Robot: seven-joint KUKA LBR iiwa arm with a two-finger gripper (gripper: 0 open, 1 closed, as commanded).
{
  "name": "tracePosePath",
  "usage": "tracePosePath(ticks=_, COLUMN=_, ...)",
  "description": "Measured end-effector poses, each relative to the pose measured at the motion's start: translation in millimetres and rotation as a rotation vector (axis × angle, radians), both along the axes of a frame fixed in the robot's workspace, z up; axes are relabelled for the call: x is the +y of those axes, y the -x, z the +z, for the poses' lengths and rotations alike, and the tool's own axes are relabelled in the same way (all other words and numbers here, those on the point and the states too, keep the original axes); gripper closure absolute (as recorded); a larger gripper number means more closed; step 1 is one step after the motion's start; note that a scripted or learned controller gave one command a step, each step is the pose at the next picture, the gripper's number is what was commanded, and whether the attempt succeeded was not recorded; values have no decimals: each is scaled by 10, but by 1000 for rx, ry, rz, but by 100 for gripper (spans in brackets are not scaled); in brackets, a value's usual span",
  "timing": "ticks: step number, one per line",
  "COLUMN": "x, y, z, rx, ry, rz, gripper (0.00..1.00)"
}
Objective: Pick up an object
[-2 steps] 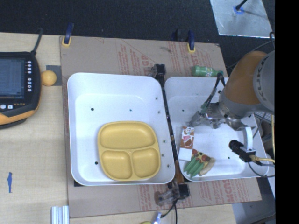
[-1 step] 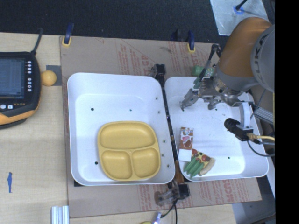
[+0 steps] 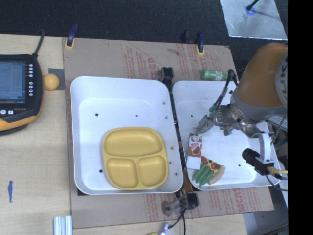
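The right bin point(image 3: 195, 94) holds a red and white packet point(image 3: 195, 145) near its left wall. Just below that lies a toy pizza slice point(image 3: 210, 172) with green and red toppings, at the bin's front left corner. My gripper point(image 3: 204, 125) hangs over the middle of the right bin, pointing down and to the left. Its tip is a little above and to the right of the packet. Nothing shows between the gripper and the bin floor. A yellow divided tray point(image 3: 134, 157) lies in the left bin point(image 3: 98, 97).
A green object point(image 3: 212, 74) lies on the cardboard behind the right bin. A teach pendant point(image 3: 14, 93) and an orange ball point(image 3: 50, 81) sit on the bench at the far left. Black clamps point(image 3: 167, 74) join the bins at the middle.
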State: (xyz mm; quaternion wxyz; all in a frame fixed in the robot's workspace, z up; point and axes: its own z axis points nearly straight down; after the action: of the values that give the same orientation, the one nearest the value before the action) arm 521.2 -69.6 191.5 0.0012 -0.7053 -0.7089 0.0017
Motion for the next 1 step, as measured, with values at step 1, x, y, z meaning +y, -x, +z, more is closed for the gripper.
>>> tracePosePath(ticks=1, x=222, y=107, z=0, rx=1, ry=0, rz=1, gripper=0)
